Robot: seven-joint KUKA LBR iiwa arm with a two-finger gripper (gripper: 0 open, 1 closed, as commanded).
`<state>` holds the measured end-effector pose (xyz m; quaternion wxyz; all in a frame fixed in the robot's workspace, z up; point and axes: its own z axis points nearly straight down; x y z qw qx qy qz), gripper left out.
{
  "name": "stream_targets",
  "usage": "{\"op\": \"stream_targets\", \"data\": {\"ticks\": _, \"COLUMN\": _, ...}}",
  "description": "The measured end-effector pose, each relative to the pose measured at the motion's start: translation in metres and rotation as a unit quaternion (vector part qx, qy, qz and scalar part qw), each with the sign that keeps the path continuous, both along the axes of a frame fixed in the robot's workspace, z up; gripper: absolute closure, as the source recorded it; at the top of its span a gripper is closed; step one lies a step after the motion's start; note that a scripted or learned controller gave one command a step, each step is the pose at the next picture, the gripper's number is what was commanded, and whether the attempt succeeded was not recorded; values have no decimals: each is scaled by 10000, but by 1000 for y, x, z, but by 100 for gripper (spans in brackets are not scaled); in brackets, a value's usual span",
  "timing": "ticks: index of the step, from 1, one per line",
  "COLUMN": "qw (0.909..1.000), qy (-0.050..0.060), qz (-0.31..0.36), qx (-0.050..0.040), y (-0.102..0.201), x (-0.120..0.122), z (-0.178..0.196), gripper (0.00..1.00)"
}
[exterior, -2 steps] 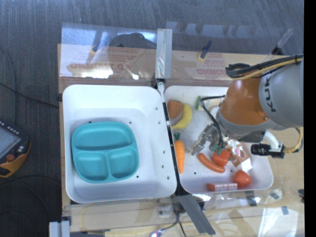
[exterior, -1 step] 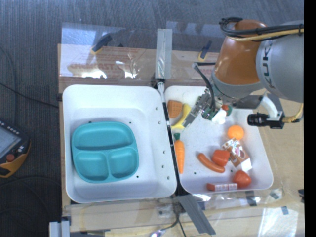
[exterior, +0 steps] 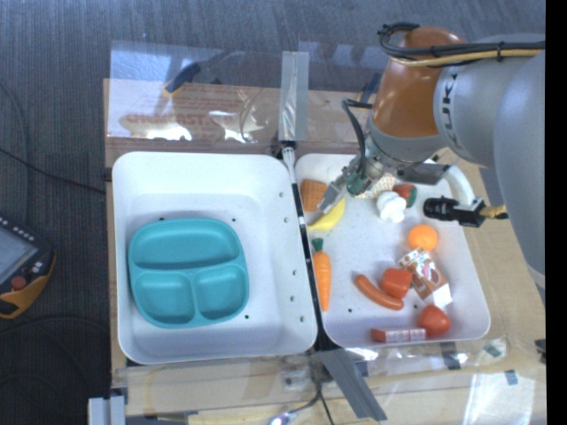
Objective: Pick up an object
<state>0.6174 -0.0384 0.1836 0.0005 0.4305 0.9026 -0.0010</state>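
My gripper [exterior: 339, 194] hangs low over the far left corner of the right bin [exterior: 469, 282]. Its tip is just above a yellow banana [exterior: 324, 221] that lies against the bin's left wall. An orange-brown toy [exterior: 311, 192] lies right beside the tip, on its left. A carrot [exterior: 322, 278] lies nearer along the same wall. Nothing is visibly lifted.
Further right in the same bin lie a white toy [exterior: 390, 205], an orange ball [exterior: 423, 236], a red sausage [exterior: 378, 293], a red pepper [exterior: 396, 281], a small packet [exterior: 425, 271], a tomato [exterior: 433, 319] and a red bar [exterior: 399, 335]. The left bin [exterior: 266, 184] holds a teal divided plate [exterior: 188, 268].
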Motion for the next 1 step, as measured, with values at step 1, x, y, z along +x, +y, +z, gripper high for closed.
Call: {"op": "stream_targets", "data": {"ticks": 1, "qw": 9995, "qy": 4, "qz": -325, "qx": 1, "y": 41, "x": -32, "z": 41, "gripper": 100}}
